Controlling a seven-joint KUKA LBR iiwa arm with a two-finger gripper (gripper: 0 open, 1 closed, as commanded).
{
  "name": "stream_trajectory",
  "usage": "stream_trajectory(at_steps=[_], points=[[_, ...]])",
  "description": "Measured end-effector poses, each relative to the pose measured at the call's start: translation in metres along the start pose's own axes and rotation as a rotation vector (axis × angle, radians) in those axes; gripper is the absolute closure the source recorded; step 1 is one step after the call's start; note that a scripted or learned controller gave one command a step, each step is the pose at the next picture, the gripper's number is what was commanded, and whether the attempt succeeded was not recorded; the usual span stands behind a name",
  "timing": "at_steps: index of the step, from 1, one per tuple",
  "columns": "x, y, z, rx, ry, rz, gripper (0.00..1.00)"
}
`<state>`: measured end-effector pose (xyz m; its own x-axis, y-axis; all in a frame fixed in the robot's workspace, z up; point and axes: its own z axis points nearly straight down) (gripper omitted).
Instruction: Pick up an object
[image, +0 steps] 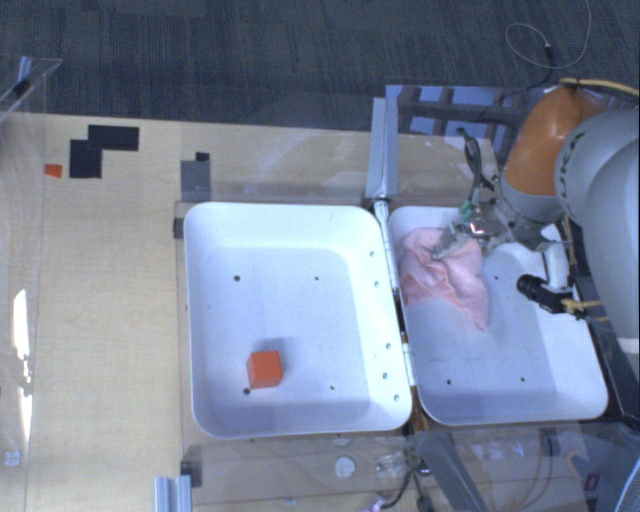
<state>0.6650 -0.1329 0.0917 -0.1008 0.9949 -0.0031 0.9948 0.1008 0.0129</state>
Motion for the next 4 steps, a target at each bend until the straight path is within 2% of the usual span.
stream_trajectory(at_steps=[1, 2, 3, 4], points=[[-0.006, -0.058, -0.002, -0.005, -0.002, -0.088, 0.00], [0.035, -0.035, -0.002, -0.007, -0.002, -0.158, 0.00], [0.021, -0.057, -0.002, -0.009, -0.003, -0.285, 0.00], [0.036, -0.041, -0.003, -0.009, -0.006, -0.517, 0.00]])
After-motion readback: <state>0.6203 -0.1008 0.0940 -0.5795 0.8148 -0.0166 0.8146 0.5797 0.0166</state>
